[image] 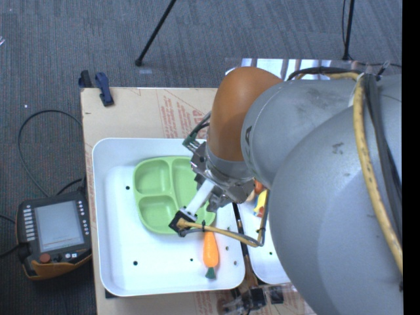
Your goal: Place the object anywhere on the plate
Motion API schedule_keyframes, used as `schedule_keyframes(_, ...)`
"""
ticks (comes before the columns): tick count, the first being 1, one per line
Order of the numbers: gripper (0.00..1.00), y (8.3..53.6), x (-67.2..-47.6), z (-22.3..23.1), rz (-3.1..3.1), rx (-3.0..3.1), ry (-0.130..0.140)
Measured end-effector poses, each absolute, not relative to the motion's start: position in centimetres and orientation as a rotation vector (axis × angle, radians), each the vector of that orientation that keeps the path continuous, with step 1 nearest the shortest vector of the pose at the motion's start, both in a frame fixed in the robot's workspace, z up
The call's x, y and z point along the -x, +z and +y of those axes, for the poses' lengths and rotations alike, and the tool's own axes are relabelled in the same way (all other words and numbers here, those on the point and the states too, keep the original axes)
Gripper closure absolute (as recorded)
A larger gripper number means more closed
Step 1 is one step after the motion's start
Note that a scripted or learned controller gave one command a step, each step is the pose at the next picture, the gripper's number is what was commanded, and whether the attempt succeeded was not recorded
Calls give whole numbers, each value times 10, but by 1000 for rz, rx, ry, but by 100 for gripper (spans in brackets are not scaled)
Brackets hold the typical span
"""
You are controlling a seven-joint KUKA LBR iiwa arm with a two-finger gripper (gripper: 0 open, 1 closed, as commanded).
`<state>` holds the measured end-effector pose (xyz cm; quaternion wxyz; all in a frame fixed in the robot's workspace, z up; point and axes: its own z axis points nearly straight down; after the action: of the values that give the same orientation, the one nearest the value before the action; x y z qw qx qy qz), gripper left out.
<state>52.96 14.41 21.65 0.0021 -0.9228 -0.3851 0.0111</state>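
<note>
Carrot [210, 249] is not on the plate yet. It lies flat on the floor of the left bin [144, 264], below the gripper [223, 188] on the near side. Its leafy end points away from the gripper, toward the bin's front wall.

Nothing shows in the grip, and the wrist hides the business end, so I can't tell whether it's clenched or released. My read: the pick isn't done, so the whole job is left: grab, lift, carry, drop.

The green plate [151, 176] is to the gripper's left and partly under it. It has three compartments, and all look bare where visible. The carrot's tip is just beside the plate's near-right corner, apparently not touching it.

Room: it's tight around the carrot. The bin's right wall is close on one side and the front wall is just past the leaf end, so I'd come straight down rather than sweep in. The carry is short, up and left from the carrot, with only the plate lip to clear. Left of the plate the bin floor is free. The arm hides most of the right bin [262, 271].
</note>
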Motion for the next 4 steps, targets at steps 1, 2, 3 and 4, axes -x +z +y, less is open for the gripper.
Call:
schedule_keyframes(1,100,222,-529,146,-1219,2889,54)
schedule_keyframes(2,100,227,-528,147,-1230,2882,73)
schedule_keyframes(3,100,180,-548,203,-922,2999,23)
schedule_keyframes(4,100,136,-545,239,-750,3048,22)
